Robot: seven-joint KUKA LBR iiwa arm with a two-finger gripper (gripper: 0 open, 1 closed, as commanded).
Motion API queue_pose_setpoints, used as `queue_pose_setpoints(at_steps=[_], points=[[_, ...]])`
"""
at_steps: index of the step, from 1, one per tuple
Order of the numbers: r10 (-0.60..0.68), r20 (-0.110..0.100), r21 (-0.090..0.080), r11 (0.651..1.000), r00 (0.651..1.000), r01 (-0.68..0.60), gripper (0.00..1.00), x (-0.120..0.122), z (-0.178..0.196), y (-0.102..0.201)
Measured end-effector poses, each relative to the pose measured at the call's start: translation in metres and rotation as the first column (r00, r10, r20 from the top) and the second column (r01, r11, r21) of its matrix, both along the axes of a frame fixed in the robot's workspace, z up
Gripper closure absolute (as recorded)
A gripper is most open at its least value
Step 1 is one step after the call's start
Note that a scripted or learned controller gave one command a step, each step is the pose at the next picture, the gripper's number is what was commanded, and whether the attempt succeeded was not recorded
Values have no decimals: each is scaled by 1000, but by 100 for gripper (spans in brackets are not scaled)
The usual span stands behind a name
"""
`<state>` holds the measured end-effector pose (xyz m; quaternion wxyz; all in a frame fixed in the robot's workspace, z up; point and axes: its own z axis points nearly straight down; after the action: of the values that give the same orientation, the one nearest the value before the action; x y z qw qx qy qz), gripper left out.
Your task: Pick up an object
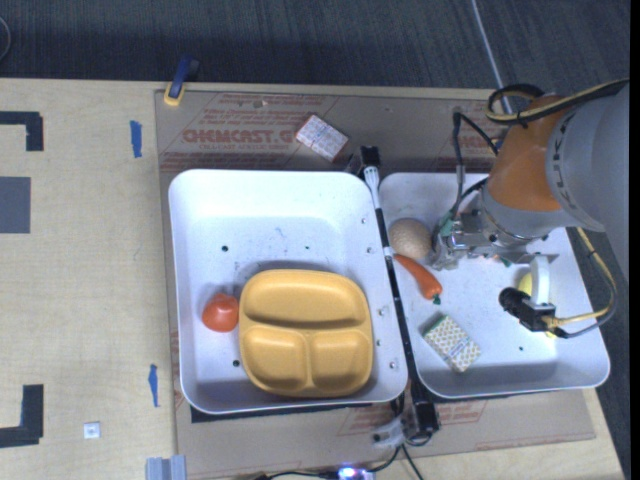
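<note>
We note fingers (447, 244) low in right bin (505, 360), open or closed we can't tell. Egg (408, 238) just left of fingers, carrot (420, 276) below-left, checkered block (451, 341) below.

Grey arm (588, 158) reaches leftward, end effector (452, 242) held low.

My counter (80, 298) is pale wood, with black corner marks (30, 128) and strips of blue tape (136, 138). Beyond its far edge lies dark grey floor (300, 18). Brown cardboard (240, 133) covers its middle.
</note>
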<state>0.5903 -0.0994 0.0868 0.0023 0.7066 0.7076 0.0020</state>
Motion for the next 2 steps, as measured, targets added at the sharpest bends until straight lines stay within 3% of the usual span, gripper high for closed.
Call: queue_pose_setpoints(at_steps=[1, 2], points=[[0, -2, 0, 1000, 1000, 0, 0, -1, -1, 0], [-2, -2, -1, 1000, 1000, 2, 0, -46, 0, 7]])
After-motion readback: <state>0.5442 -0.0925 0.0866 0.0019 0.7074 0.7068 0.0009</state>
